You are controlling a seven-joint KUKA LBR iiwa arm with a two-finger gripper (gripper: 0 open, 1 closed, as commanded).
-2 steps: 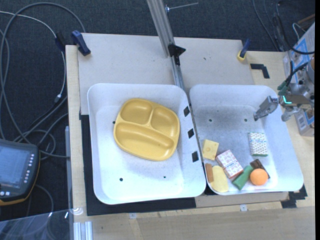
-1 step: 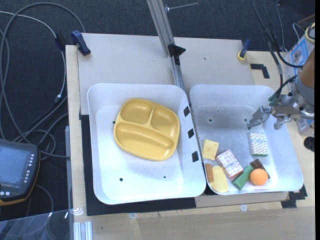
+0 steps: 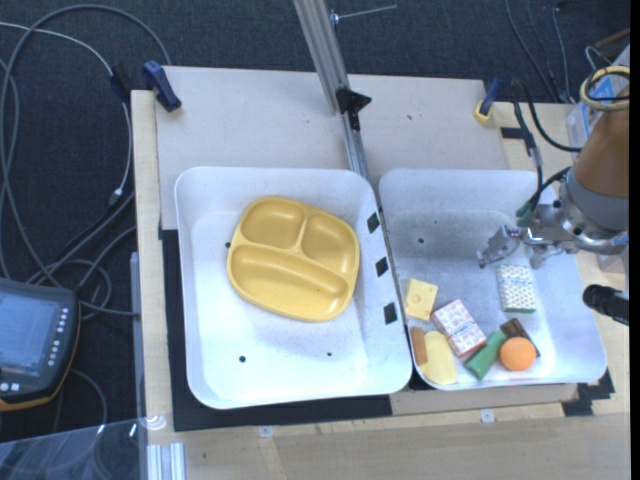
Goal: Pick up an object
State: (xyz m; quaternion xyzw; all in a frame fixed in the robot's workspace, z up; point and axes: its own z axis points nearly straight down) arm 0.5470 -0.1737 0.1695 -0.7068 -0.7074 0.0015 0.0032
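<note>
1. Nearest the camera, along the front wall of the right white bin [image 3: 560,183], we note a cluster of small toy-like items: a pale yellow rounded piece [image 3: 439,357], a green block [image 3: 487,353], an orange ball [image 3: 517,354], a dark brown block [image 3: 516,329], a red-and-white printed box [image 3: 458,326] and a yellow cheese-like wedge [image 3: 421,297].
2. We judge the likeliest target to be the white dotted rectangular packet [image 3: 516,288], lying flat and alone just below the two-finger gripper [image 3: 508,247].
3. Handling: we judge it light and somewhat soft, possibly slippery in its wrapper. Closing across its short sides should serve best.
4. Gripper state: the metal fingers are splayed apart with nothing between them, poised over bare bin floor just beside the packet's upper edge.
5. Obstructions: the packet is apart from the cluster, so approach is free; the dark brown block sits near its lower end. The bin's right wall is close.
6. Elsewhere, the left white bin [image 3: 200,268] bears a yellow plastic divided plate [image 3: 293,258], well apart from the work.
</note>
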